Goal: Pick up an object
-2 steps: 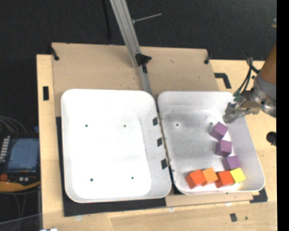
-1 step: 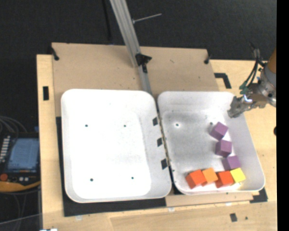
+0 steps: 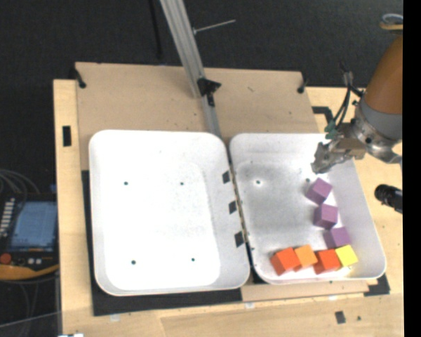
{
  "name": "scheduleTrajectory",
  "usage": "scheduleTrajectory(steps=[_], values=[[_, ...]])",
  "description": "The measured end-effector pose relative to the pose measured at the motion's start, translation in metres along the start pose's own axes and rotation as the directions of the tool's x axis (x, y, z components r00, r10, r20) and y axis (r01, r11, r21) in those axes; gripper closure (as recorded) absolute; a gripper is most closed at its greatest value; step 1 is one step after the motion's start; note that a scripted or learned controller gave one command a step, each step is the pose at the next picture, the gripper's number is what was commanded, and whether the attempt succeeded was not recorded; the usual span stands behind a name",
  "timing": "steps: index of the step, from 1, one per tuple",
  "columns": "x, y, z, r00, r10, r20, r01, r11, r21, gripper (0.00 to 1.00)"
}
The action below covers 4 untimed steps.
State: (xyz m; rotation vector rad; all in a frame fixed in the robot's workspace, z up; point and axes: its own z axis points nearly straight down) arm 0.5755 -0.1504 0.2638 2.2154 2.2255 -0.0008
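- Surface (image 3: 161,90): a pale wooden board carrying two shallow white bins side by side, their inner edges touching along the middle.
- Left bin (image 3: 105,160): a bare white floor marked with a few small dark dots.
- Right bin (image 3: 266,209): holds all the blocks, gathered along its right wall and near edge.
- Purple blocks: one (image 3: 319,189) lies just below the claw, a second (image 3: 326,215) close beneath it, a third (image 3: 336,236) lower still, forming a column down the right side.
- Near-edge row: two orange blocks (image 3: 286,260) (image 3: 306,255), a red-orange block (image 3: 328,260) and a yellow block (image 3: 346,255), set close together; the yellow one sits just under the lowest purple block.
- Claw (image 3: 325,161): hangs over the upper right part of the right bin, just above the topmost purple block; how far it is open cannot be told, and no block is seen between its fingers.
- Arm (image 3: 382,97): grey with an orange band, entering from the right.
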Motion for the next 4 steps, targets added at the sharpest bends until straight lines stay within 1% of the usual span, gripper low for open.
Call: scheduleTrajectory(steps=[1, 2, 3, 4], values=[[0.052, 0.007, 0.002, 1.000, -0.002, -0.001, 0.002, 1.000, 0.001, 1.00], [0.109, 0.008, 0.002, 1.000, -0.003, -0.003, 0.003, 1.000, 0.002, 1.00], [0.161, 0.009, 0.011, 1.000, -0.002, -0.002, 0.002, 1.000, 0.004, 1.00], [0.212, -0.005, 0.007, 1.000, -0.003, -0.004, 0.003, 1.000, 0.004, 1.00]])
